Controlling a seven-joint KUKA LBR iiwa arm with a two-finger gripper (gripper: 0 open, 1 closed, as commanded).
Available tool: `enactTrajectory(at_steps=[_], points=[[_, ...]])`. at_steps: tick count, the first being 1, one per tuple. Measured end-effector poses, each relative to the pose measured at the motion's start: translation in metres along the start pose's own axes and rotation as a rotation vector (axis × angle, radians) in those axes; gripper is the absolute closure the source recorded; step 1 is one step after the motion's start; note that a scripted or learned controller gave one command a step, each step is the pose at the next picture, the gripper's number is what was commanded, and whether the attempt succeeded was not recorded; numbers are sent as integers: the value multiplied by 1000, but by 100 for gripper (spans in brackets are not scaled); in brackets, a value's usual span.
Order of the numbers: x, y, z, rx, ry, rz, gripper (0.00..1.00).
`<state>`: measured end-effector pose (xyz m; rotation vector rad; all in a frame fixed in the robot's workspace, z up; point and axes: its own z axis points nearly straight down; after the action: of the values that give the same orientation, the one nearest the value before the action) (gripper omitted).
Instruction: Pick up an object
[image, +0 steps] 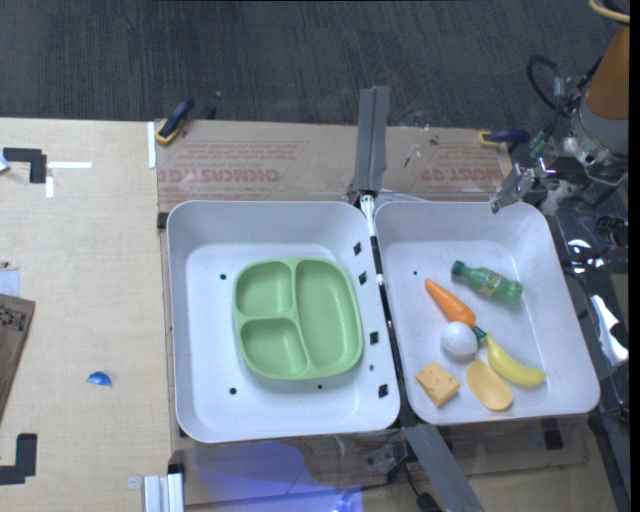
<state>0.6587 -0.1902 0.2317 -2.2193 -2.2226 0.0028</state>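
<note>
The right bin (535, 235) holds several toy foods: a green bottle (487, 282) lying on its side, an orange carrot (448, 300), a white ball (459, 341), a yellow banana (514, 365), a tan cheese block (437, 384) and a flat yellow piece (489, 386). My gripper (510, 190) hangs above the far right corner of that bin, up and to the right of the bottle and well apart from every object. Nothing hangs from it.
A green three-compartment plate (298, 318) lies in the left bin (190, 300). A grey divider post (372, 140) stands behind the seam between the bins. Cables and arm parts crowd the right edge. A blue clip (176, 117) lies at the back left.
</note>
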Motion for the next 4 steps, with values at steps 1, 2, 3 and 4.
enactTrajectory(at_steps=[1, 2, 3, 4], points=[[0, 0, 0, 0, 0, 0, 0], [58, -55, 134, 0, 0, 5, 0], [57, -55, 125, 0, 0, 9, 100], [57, -55, 125, 0, 0, 9, 0]])
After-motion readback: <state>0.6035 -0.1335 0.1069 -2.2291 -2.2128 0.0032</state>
